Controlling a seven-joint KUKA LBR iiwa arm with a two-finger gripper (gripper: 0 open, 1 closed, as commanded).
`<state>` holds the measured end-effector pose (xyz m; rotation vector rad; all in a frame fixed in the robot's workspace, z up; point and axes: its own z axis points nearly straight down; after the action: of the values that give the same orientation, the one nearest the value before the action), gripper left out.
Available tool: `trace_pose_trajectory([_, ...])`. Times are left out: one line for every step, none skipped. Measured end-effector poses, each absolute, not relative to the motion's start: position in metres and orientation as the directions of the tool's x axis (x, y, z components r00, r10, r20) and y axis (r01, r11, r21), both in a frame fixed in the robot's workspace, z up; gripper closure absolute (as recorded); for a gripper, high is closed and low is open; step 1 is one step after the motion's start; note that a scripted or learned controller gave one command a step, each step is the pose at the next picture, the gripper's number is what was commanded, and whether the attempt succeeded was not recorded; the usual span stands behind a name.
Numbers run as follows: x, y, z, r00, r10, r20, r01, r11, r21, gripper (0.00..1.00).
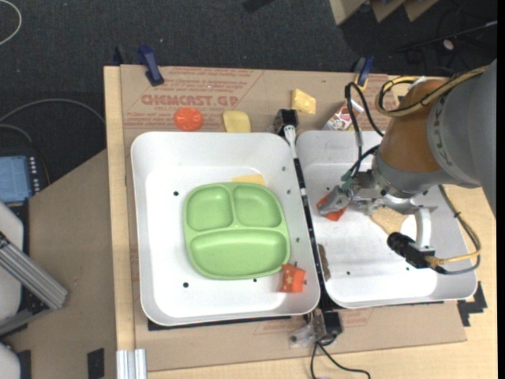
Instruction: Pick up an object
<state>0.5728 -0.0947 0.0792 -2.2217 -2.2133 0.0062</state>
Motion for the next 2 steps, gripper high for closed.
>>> trace_pose_trajectory([0.479,-0.12,0.084,0.007,1.0,0.001,1.0,-0.007,-0.009,0.0])
trace_pose_trajectory([0.529,-0.204,0.158,0.005,1.0,-0.01,1.0,-0.005,0.012,0.0])
